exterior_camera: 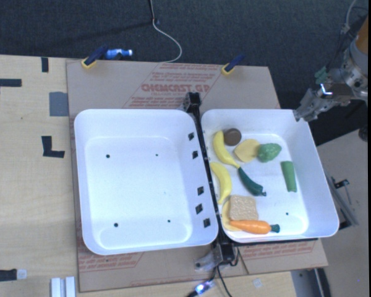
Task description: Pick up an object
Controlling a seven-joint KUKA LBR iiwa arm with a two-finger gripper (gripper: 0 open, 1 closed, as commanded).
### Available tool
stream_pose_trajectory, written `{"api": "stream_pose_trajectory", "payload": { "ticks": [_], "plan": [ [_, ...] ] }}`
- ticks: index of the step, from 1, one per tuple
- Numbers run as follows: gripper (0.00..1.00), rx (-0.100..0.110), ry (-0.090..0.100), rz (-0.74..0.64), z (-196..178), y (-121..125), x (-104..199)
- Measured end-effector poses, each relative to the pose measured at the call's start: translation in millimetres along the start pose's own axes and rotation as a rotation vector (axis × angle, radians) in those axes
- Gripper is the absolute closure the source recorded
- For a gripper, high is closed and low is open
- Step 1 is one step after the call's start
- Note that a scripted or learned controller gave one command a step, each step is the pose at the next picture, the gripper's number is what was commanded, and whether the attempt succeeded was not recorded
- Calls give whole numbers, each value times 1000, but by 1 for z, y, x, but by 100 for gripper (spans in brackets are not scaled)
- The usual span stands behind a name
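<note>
Carrot (252,226) is lying at near edge of right bin (318,166); gripper (309,109) hovering above bin's far right corner, arm angling in from right.

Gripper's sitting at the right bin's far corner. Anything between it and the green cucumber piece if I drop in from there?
Nothing visible does. The gripper hovers just outside the right bin's upper right corner. The green cucumber piece lies apart by the right wall; its nearest neighbour, the broccoli, sits to its left, off that line.
</note>
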State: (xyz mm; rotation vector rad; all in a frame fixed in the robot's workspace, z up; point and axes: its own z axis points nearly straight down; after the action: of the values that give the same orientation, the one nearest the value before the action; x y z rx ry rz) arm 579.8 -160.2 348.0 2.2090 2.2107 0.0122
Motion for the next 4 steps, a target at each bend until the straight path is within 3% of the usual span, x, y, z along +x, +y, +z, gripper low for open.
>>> {"api": "stream_pose_trajectory", "payload": {
  "ticks": [1, 2, 3, 4],
  "plan": [
    [100, -2, 2, -7, -139, 77, 40],
    [100, 11, 3, -2, -189, 93, 42],
    [100, 18, 2, 7, -184, 91, -38],
    [100, 17, 5, 2, -185, 69, -66]
  ]
}}
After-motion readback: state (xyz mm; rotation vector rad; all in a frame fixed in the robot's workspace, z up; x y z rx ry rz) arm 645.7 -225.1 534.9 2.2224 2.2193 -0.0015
